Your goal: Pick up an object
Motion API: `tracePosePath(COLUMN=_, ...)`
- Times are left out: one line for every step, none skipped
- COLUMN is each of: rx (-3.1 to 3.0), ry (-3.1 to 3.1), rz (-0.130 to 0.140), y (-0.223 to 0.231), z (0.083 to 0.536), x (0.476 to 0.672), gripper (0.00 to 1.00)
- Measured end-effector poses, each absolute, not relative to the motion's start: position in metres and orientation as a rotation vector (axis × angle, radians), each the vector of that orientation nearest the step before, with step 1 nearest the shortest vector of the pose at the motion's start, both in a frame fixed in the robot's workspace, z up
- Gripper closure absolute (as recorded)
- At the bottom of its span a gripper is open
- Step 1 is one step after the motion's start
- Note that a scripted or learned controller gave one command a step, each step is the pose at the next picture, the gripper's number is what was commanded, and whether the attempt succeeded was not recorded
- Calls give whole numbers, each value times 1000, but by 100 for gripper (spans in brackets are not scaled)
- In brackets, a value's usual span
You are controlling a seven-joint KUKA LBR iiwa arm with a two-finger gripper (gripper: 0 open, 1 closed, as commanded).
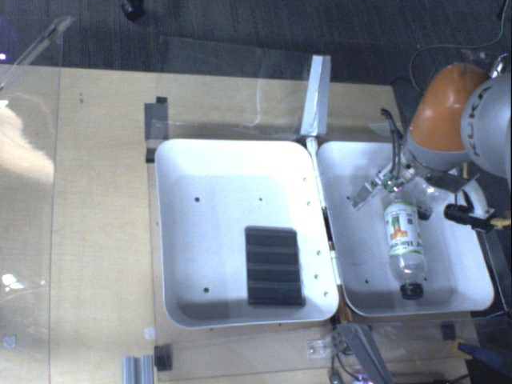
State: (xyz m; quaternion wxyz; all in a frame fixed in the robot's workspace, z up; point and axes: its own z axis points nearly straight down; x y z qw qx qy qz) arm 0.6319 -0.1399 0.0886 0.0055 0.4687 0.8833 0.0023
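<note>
- Over the bench (pixel 88 238) now: pale wood top, running from the left edge across under both bins.
- Clear plastic sheeting (pixel 32 134) over the bench's left part, glare on it near the left edge.
- Beyond the bench's far edge, dark ribbed flooring (pixel 240 14), with a black cable end (pixel 132 6) lying on it near the top.
- Left bin (pixel 172 214): white, shallow, rounded corners, small dark holes in its floor.
- In that bin, a black ribbed block (pixel 273 266), flat, close to the near edge and toward the right wall.
- A grey metal post (pixel 317 94) at the far edge, right where the two bins meet.
- Right bin (pixel 352 278): white too, just beside the left one, walls nearly touching.
- In it, a clear plastic bottle (pixel 403 242) with a green and orange label, lying on its side, dark cap pointing to the near edge, right of the bin's middle.
- Arm (pixel 448 114) in from the right, orange band bright over the bin's far right corner.
- Gripper (pixel 392 181) low over the right bin, at the bottle's far end, just beside or touching it, hard to call.
- Fingers spread or pressed together? Cannot tell from this angle.
- Black brackets (pixel 158 114) at the left bin's far left corner and below its near left corner.
</note>
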Motion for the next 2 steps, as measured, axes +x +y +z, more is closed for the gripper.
tracePosePath(rx=1602, ry=2640, rz=29, y=-166, z=99, x=576, gripper=0)
tracePosePath(rx=1590, ry=2640, rz=54, y=-185, z=104, x=569, gripper=0)
